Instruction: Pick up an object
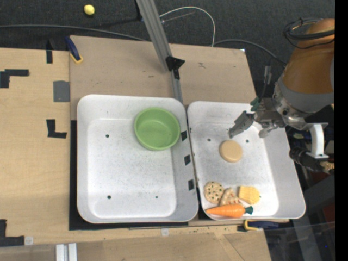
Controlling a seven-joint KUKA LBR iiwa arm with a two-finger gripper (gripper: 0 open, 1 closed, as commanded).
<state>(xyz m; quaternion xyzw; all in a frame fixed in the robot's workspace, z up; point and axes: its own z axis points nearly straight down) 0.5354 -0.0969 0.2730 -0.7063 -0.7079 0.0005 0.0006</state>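
- Over the right bin (283,167), near its two o'clock corner, the gripper (251,126) hangs with nothing between its fingers.
- The jaws look spread: one dark finger slants down toward seven o'clock and the other sits apart to its right, with bare bin floor showing between them.
- Just off the gripper at about seven o'clock lies the round tan biscuit (231,151), flat on the bin floor, close to the near fingertip but not touching it.
- Down at the six o'clock end of that bin there's a cluster: a chocolate-chip cookie (213,191), a yellow cheese wedge (249,194) and a carrot (231,211) along the front wall, all packed close together.
- In the left bin (98,162), toward its one o'clock area, a green bowl (157,128) sits upright, well apart from the arm.
- Progress call: nothing is lifted yet. Every object rests on a bin floor, so the grasp itself is all still ahead.
- What's left, as I read it: line up over a target, most likely the biscuit since it's nearest, descend, close on it, and raise it clear.
- That biscuit is low and flat, so the fingers would need to get right down to the floor.
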